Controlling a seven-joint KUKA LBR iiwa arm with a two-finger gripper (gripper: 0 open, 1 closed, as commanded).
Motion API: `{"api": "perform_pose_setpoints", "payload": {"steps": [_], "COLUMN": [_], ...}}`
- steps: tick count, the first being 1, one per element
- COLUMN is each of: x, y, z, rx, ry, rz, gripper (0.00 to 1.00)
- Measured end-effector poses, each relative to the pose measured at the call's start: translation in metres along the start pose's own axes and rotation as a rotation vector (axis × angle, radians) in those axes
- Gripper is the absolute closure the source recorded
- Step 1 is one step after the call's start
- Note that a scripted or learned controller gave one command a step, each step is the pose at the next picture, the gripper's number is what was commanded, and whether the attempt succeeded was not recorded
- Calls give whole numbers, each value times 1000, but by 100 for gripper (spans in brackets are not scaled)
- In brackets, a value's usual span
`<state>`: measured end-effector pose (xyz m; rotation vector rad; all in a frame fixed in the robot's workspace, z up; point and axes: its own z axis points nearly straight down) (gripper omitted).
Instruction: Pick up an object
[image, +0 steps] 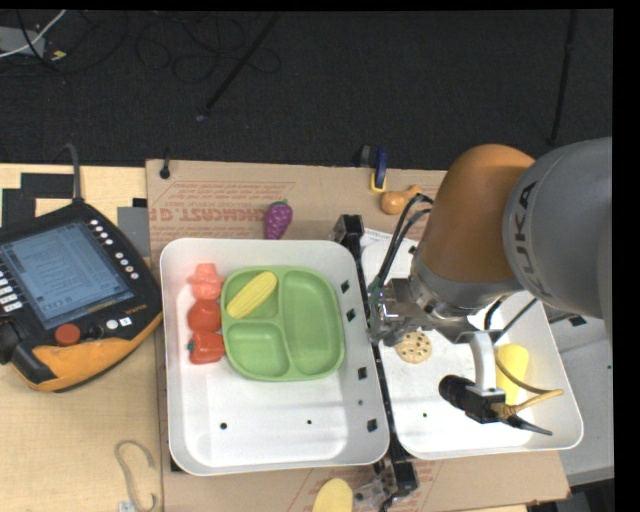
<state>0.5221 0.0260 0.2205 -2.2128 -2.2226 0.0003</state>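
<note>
Bench carries two white bins side by side; the left bin (260, 430) holds a green divided plate (310, 330) with a yellow corn cob (250, 293) in its far-left compartment, and a red-and-pink toy (204, 315) just beside the plate toward the bin's left wall. Over in the right bin (440, 430), a cookie (412, 347) lies near the left wall and a yellow fruit (512, 362) toward the right edge, the two apart. Grey arm (480, 230) has the gripper (386, 308) low over the divide between the bins, just beyond the cookie; released or clenched, cannot tell.
</note>
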Motion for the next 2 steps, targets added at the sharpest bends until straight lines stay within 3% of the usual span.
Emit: {"api": "perform_pose_setpoints", "payload": {"steps": [1, 2], "x": [44, 44], "y": [-20, -18], "z": [-16, 3], "rx": [0, 3], "ry": [-2, -4], "rz": [1, 4], "gripper": [100, 100]}}
